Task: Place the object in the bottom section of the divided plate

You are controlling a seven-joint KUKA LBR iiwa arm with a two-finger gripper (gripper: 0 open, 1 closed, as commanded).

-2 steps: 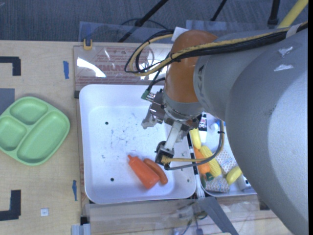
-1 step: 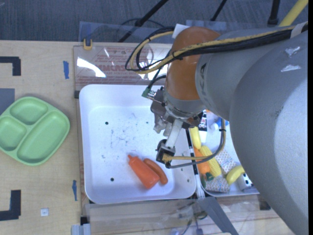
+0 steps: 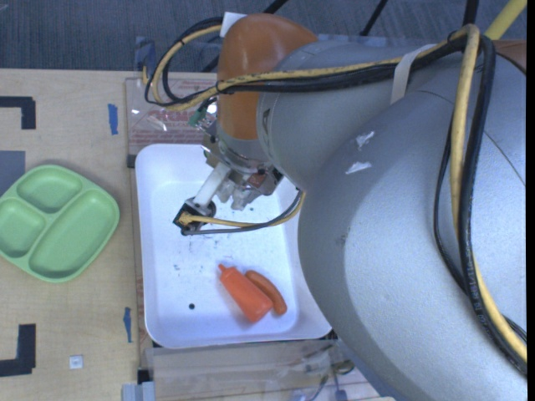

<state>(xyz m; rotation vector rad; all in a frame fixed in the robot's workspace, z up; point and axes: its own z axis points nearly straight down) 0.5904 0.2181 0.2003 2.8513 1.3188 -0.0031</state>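
Gripper [image 3: 244,189] hangs over the upper-middle of the shallow white bin [image 3: 159,224], can't tell if it's open or closed, and nothing is visibly held. The chunky orange plastic-looking toy [image 3: 245,295] lies flat near the bin's lower edge, w/ a slimmer orange piece touching its right side. To grab it well, I'd drop straight over the chunky body and close across its narrow width, then lift clear of the bin wall before going left to the pale green divided plate [image 3: 18,249] on the wooden bench [image 3: 75,324], aiming for its long lower section [image 3: 73,236].
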